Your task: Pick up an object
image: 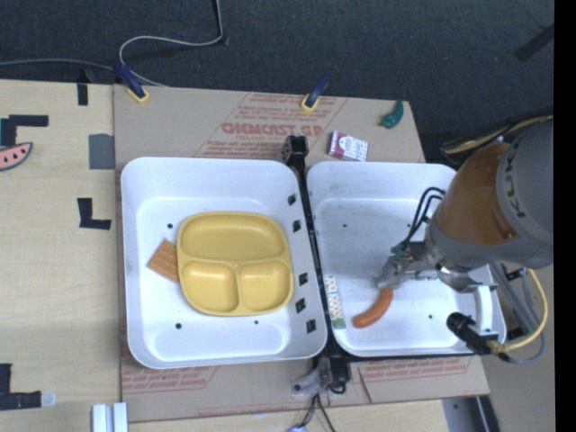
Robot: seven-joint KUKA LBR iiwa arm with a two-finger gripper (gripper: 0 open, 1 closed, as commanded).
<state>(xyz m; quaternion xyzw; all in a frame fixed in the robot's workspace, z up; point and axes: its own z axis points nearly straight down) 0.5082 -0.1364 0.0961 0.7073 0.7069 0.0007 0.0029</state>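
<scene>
Right now the end effector (393, 275) sits low in the right bin (360, 196), at the upper end of the orange hot dog (373, 309) lying at lower centre-right of the frame. Whether it is spread or pinching the toy, I cannot tell. This looks like the grasp step: next comes a firm closure on the sausage's end and a straight lift. At left of the frame, the left bin (144, 331) holds a yellow divided plate (236, 262) over a brown cracker (165, 260).

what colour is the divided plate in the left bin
Yellow; the divided plate shows plainly in the camera view.
</scene>
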